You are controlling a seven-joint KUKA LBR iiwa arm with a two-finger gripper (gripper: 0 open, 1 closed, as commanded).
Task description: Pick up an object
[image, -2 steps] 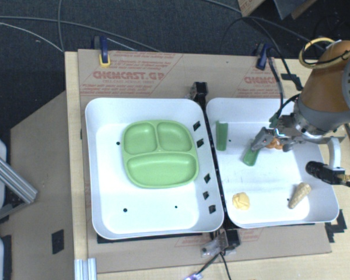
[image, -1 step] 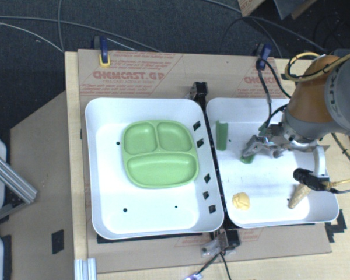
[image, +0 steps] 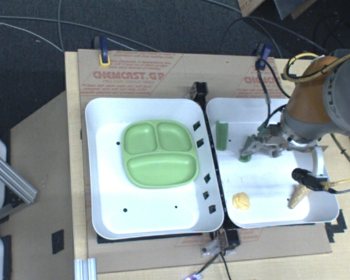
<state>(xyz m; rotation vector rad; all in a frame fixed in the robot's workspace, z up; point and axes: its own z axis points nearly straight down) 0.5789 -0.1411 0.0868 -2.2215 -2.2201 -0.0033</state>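
Tray, green, in left bin; right bin w/ yellow lump, green block; jaws maybe gripping sth green, can't tell.

I am reaching in from the right over the right bin, my orange band above the wrist showing. My gripper is hanging low over the bin's upper middle, its fingers pointing left toward a small dark green piece just at their tips; whether they are touching it I cannot tell. A green rectangular block is standing near the bin's left wall. A small yellow lump is lying near the front edge. In the left bin a green divided plate is lying flat.
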